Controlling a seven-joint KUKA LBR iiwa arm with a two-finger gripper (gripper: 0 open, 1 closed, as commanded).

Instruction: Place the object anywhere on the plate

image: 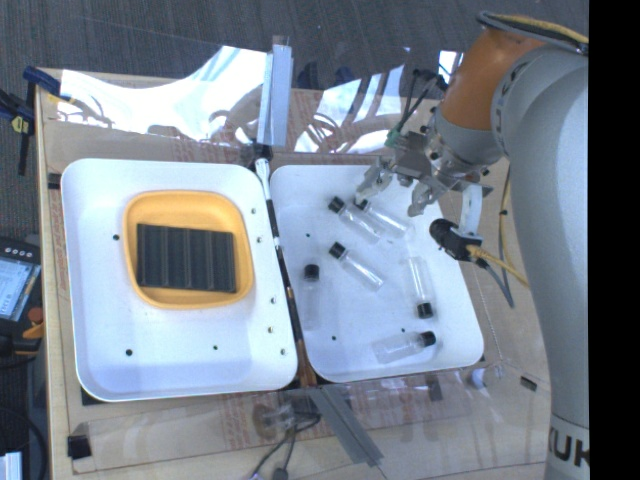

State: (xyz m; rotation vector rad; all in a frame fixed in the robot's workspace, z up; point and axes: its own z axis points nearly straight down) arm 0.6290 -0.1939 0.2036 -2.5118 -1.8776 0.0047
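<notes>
lowest in the right bin (455, 343), one capped vial (405, 345) lies flat; four more vials scatter above it, with a loose black cap (311, 271). upper right, the gripper (395, 196) hovers spread open and empty over a vial (356, 217). left bin holds the yellow plate (180, 211).

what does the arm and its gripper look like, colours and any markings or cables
The arm is bulky, rounded and light grey, with an orange band above the wrist. Dark letters sit low on its casing near the bottom right. The gripper is a small metallic grey assembly with thin jaws. Thin dark cables run around the wrist, and a black fitting with a yellowish lead hangs beside it.
</notes>
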